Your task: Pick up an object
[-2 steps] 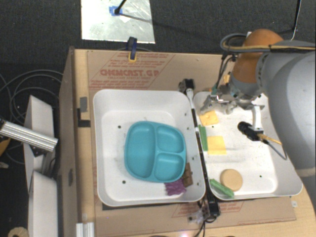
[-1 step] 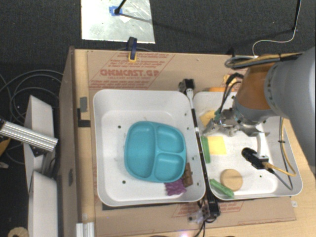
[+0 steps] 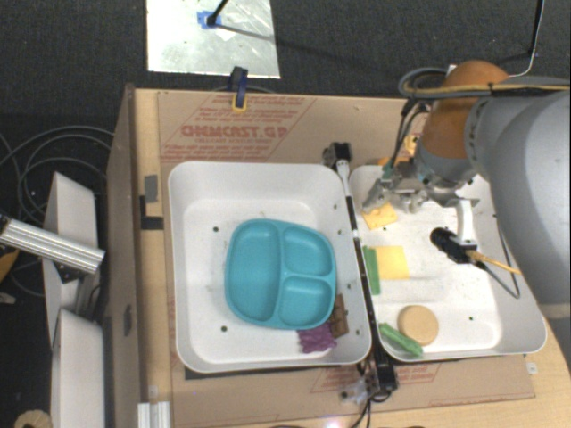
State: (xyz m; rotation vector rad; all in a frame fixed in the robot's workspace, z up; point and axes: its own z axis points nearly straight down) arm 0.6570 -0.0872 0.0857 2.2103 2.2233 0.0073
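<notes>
Grey robot arm with an orange band (image 3: 526, 176) comes in from the right, covering the right and far side of the right bin. Brown cardboard-covered bench (image 3: 232, 127) with red print at its far edge carries both bins.

Left shallow white plastic bin (image 3: 192, 239) and right shallow white plastic bin (image 3: 508, 319) sit side by side, rims touching at the middle.

Teal plastic divided plate (image 3: 281, 275) with three compartments lies flat in the middle of the left bin.

Metal two-finger gripper (image 3: 393, 196) hangs over the far-left corner of the right bin. Open or closed, cannot tell: the tips are too small and blurred. Nothing visibly held.

Yellow square block, sponge-like (image 3: 391, 262), lies flat in the left half of the right bin. A green narrow strip (image 3: 371, 272) is just beside its left edge, along the bin wall.

Tan round flat disc (image 3: 418, 324) sits near the near edge of the right bin, with a green elongated piece (image 3: 401, 340) touching its near-left side, tilted.

Purple crumpled lump (image 3: 314, 338) is at the near-right of the left bin, against the plate's near rim; a brown small chunk (image 3: 339, 317) is just to its right and farther back.

Pick candidate: small yellow flat wedge (image 3: 378, 218) on the right bin floor, far-left corner, just near and left of the gripper. Contact cannot be told.
</notes>
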